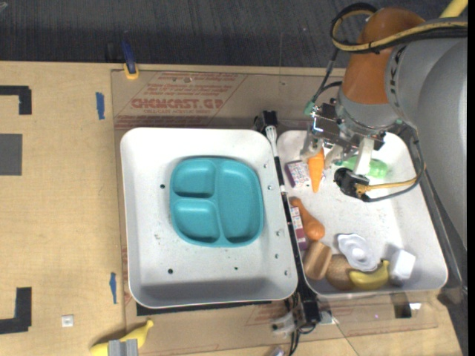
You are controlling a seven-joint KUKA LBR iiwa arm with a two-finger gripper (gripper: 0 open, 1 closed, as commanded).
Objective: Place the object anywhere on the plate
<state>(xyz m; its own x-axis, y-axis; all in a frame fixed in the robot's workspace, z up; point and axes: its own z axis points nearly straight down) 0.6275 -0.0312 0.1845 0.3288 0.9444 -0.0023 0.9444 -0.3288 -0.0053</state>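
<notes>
Orange carrot [316,170] hangs point-down from the end effector [318,153], pinched between its fingers, up over the right bin [415,221] near the divider. Teal plate [217,200] with three compartments sits in the left bin [141,199], well apart from it. Banana [369,277] and other bits are piled at the right bin's near end.

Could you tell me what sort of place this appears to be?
Probably a robotics lab pick-and-place bench: a robot arm over two white bins, one holding a teal plate, the other toy food such as a carrot.
</notes>
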